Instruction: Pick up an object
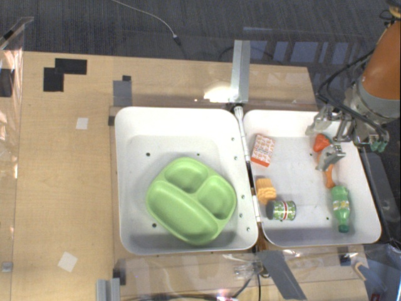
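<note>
A pale wooden bench (62,187) is seen across the lower part of the view, with small white squares and black patches marked on it. Two shallow white bins are set on it side by side. In the left bin (131,137) a green divided plate (191,199) is laid. In the right bin (369,221) a small can (282,210) and a green bottle (340,208) are found nearest, then a yellow-orange toy (265,190), an orange carrot-like piece (329,175) and a red-and-white box (262,150). The gripper (332,144) is placed over the far right part of this bin, beside a small orange-red object (321,143); whether its claw is wide or narrow cannot be told. Beyond the bench, dark grey carpet (125,11) is crossed by a thin cable (144,11).
</note>
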Tool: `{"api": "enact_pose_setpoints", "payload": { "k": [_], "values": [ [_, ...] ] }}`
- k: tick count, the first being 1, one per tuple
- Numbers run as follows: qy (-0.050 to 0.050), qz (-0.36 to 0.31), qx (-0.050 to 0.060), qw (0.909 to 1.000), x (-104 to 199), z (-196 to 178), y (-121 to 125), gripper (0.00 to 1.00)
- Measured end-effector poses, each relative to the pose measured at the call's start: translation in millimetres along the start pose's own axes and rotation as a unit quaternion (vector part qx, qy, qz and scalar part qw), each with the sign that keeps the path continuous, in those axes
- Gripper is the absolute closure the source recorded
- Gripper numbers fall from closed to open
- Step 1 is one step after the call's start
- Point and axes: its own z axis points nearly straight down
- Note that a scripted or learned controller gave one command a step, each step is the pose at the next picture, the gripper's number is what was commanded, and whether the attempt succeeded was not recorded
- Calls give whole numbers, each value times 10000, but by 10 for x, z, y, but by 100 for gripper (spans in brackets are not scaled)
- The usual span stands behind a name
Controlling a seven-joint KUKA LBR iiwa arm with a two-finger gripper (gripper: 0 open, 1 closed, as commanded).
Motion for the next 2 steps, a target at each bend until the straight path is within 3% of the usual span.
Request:
{"api": "enact_pose_setpoints", "payload": {
  "k": [1,2],
  "values": [
    [27,329,7,9995,477,722,-752,0],
    [-33,-1036,7,9946,89,1565,-225,0]
  ]
}}
